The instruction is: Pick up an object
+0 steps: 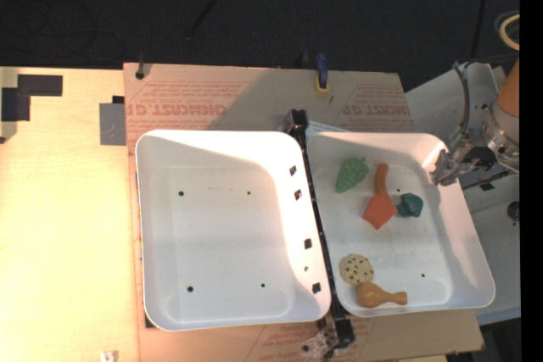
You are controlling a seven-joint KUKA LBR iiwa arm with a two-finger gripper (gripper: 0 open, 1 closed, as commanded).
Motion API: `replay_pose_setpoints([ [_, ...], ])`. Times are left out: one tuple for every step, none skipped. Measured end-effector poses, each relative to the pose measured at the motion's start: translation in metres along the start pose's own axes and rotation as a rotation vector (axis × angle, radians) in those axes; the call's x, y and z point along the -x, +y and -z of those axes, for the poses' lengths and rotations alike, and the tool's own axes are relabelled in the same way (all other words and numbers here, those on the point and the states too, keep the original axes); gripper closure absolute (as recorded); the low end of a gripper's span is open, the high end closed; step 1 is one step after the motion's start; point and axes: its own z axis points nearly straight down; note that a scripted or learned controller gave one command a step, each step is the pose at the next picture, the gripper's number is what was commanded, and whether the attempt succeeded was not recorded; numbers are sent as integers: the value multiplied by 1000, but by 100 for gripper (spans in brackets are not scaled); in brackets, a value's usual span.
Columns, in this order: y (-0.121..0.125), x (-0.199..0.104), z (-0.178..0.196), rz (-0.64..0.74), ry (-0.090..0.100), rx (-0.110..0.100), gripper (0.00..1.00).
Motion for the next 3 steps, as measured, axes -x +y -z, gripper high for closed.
replay_pose_setpoints([
  [-79,-3,-1,2,1,-5,100],
  [-77,-2,9,1,1,-2,100],
  [-77,0,19,-2,2,-3,100],
])
